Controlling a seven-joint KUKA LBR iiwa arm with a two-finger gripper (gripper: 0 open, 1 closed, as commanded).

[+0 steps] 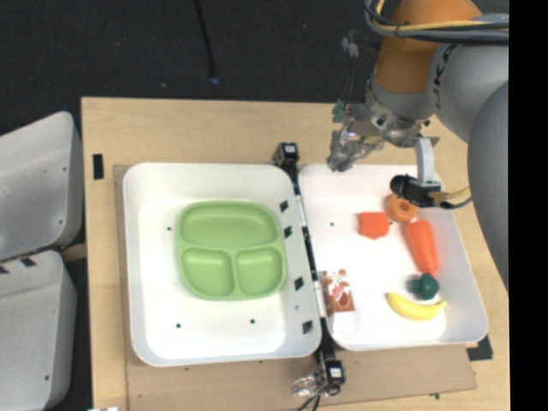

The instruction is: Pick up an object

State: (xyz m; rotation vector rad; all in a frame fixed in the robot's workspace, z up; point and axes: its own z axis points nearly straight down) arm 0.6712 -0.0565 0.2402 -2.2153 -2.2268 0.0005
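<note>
Progress on the pick looks close to nil, judging by how things lie; every candidate object rests on the floor of the right bin [342,187] and none is lifted. Gripper [342,157] hangs at the bin's far rim, toward its 11 o'clock corner, beneath the orange band [419,41] of the arm; it is too small and dark against the rim to read, so I cannot tell whether it is released or clenched, and nothing shows in its grasp.

Objects cluster toward the bin's 3 to 5 o'clock side, well apart from the gripper: an orange block [373,224] near the bin's centre; a small orange ring-shaped piece [400,208] just at its 2 o'clock, touching or nearly touching; a toy carrot [422,245] lying lengthwise at 4 o'clock from the ring; a banana [414,306] near the 5 o'clock corner, with a dark green round thing [425,286] resting at its upper edge; a small printed packet [340,294] against the divider at 7 o'clock.

Left bin [145,195] carries a green divided plate [231,248], which seems no part of the reach.

What remains, as I judge it, is the whole job: travel over one object, descend, close, and raise it clear; the orange block is nearest.
</note>
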